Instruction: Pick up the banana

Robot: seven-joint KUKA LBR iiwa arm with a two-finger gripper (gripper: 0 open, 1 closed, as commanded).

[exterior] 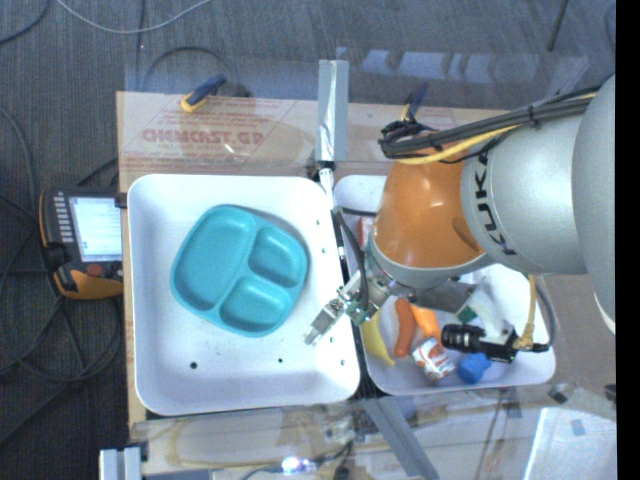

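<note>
Overall: 2 shallow white bins are seen side by side on the bench (200, 133); the arm (530, 198) is reached in from the view's right.
Left bin (150, 368): white, square-ish; a teal plate is carried near its middle.
Teal plate (240, 268): 3 compartments, laid flat, turned at a diagonal, well apart from the bin walls.
Right bin (545, 368): white, largely covered by the arm; several small items are gathered in its near part.
Arm: grey w/ an orange band (425, 223) above the wrist, hung over the right bin.
Tool (328, 320): seen over the wall shared by the 2 bins, its tip pointed toward the left bin's near-right corner; spread or pressed together cannot be told.
Banana (375, 340): yellow, laid in the right bin's near-left part, close by the left wall, just right of the tool; far end is hidden under the wrist; not seen gripped.
Carrot (403, 328): orange, laid just beside the banana on its right, approx. parallel to it.
Red-and-white container (432, 360): small, near the carrot's near end.
Blue item (473, 369): small, just right of the container; kind cannot be told.
Pendant (85, 238): orange-black handheld w/ a lit screen, left of the bench.
Clamp (205, 90): blue-yellow, at the bench's far edge.
</note>
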